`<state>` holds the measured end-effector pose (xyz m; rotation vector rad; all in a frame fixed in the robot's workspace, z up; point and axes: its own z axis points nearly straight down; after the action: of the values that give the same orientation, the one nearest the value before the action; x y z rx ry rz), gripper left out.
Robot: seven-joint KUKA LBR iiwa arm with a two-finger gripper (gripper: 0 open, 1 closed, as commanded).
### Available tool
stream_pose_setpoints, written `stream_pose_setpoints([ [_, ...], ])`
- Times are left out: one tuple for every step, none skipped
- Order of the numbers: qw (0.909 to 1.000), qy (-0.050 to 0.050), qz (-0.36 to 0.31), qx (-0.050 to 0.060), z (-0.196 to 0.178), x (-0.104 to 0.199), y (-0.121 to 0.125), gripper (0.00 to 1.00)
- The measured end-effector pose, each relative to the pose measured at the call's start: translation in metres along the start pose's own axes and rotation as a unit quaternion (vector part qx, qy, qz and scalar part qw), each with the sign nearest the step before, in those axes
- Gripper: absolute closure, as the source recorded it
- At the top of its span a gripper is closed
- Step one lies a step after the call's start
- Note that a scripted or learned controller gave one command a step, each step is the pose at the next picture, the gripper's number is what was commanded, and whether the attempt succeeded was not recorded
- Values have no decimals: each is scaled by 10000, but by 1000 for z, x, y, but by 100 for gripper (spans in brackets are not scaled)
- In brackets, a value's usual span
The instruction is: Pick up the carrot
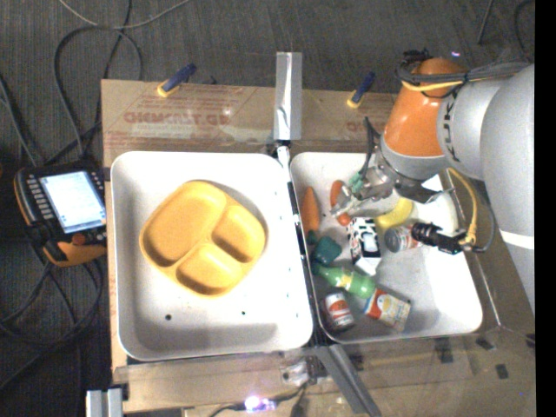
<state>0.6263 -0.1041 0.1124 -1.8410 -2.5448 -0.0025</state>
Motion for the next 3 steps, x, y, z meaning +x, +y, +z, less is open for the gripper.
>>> stream_pose_setpoints([
  [9919,-33,1266,-97,17,8,-10,100],
  [9957,-82,-912,-105,17,11,-47,100],
  [9833,-105,-1814,-99,17,12,-47,100],
])
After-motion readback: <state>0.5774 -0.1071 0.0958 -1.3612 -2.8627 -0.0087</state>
